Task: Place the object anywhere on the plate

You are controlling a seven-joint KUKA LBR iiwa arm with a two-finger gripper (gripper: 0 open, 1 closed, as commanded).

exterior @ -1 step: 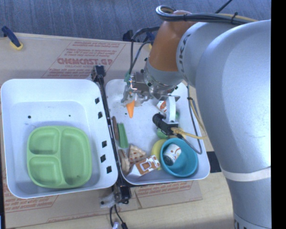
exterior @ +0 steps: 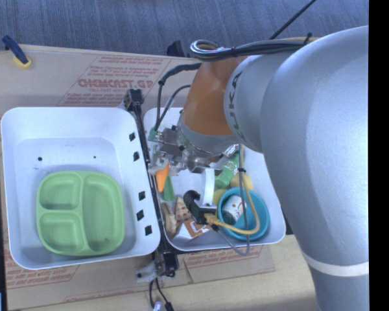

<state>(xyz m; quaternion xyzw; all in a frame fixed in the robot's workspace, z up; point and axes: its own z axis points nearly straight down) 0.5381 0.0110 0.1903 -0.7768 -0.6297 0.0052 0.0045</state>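
A light green divided plate (exterior: 82, 212) lies in the left white bin (exterior: 26, 128), towards its front. My gripper (exterior: 173, 158) is down in the right bin (exterior: 277, 222), near its left wall, under the orange-banded wrist. Just below it sit a small orange piece (exterior: 160, 176) and a green piece (exterior: 168, 188), close to the gripper. Whether either is held is hidden by the gripper body.
A blue bowl (exterior: 259, 220) with a white item (exterior: 233, 207) inside sits front right in the right bin. A brown, bread-like item (exterior: 175, 218) lies at the front and a green item (exterior: 225, 173) by the wrist. The arm covers the bin's back.
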